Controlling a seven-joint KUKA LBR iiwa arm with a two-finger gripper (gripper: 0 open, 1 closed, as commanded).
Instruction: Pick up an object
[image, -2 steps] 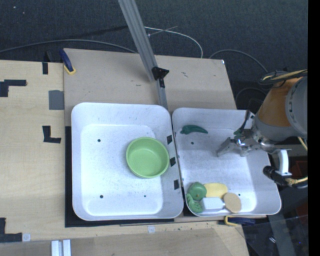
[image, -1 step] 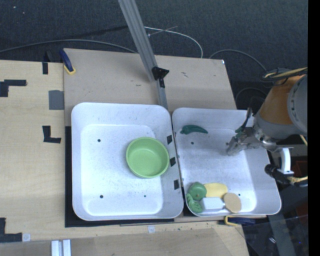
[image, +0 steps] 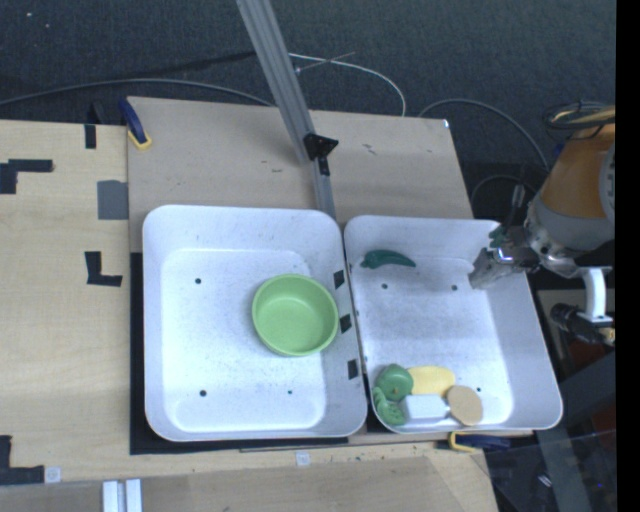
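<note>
Partly cut off at right frame edge: arm (image: 580, 190), grey with orange band, seen only as far as wrist. Gripper (image: 493, 262) small and blurred at upper right rim of right bin (image: 520, 330); finger opening cannot be told, nothing seen held. Cluster crowded in lower corner of right bin: green round object (image: 394, 383), yellow object (image: 432, 379), white block (image: 425, 406), tan disc (image: 464, 404), overlapping, outlines hard to separate. Dark green curved object (image: 387, 260) lying alone near upper left of right bin. Green bowl (image: 294, 315) upright in centre of left bin (image: 180, 330).
</note>
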